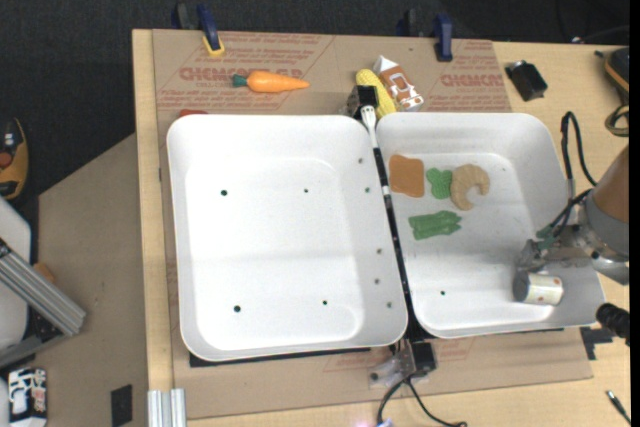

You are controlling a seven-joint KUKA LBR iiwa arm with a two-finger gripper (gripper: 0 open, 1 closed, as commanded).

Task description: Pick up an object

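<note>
Found in the right bin (pixel 480 270), toward its far left part: a flat orange-brown piece (pixel 407 175), a small green lump (pixel 440 181) just beside it, a tan curved piece (pixel 470 185) close against that lump, and a flat green piece (pixel 435 225) a little nearer, apart from the rest. Gripper (pixel 545 263) low at the near right corner of that bin, well apart from all four. Spread or pressed together? Could not tell from this slant.

Judged all four to be toy food: light, probably soft plastic or rubber, no risk of breaking, some risk of slipping. Took the flat green piece as the likeliest target, lying alone with clear floor on every side. Thin and low against the floor, though, so hard to get under. Best taken across its narrow width, near the middle, pressing down to the floor before closing. Tan curved piece thicker and easier to pinch across its arch, but crowded by the lump. Left bin (pixel 270 235) of no use here; carrot (pixel 270 83) out on the bench (pixel 320 65) beyond the far rims, out of the matter.
</note>
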